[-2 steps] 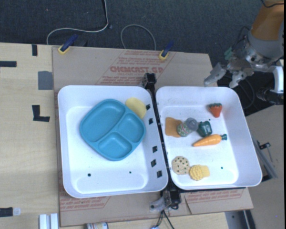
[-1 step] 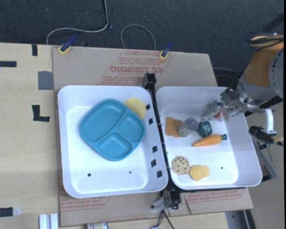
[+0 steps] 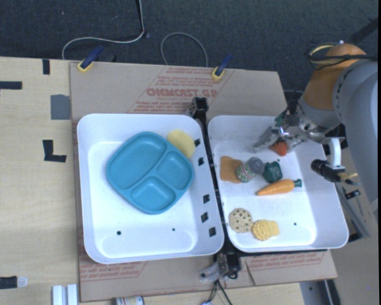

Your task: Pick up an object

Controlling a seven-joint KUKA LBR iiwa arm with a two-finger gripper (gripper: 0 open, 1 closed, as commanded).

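My gripper (image 3: 277, 138) hangs over the back of the right bin (image 3: 305, 230), reaching in from the right. A small red-orange object (image 3: 279, 149) sits right under it, touching or nearly touching it; the view does not show whether it is gripped. In front of it lie a dark green piece (image 3: 272, 170), a grey round piece (image 3: 255, 165), a small can (image 3: 245, 172), a brown slab (image 3: 229, 168) and an orange carrot (image 3: 278, 187). A cookie (image 3: 240, 219) and a yellow bumpy piece (image 3: 265, 229) rest near the bin's front.
The left bin (image 3: 98, 234) holds a blue divided plate (image 3: 150, 172) and a yellow lemon-like object (image 3: 181, 142) by its back right corner. A black divider strip (image 3: 205, 170) runs between the bins. The grey arm (image 3: 362, 107) fills the right side.
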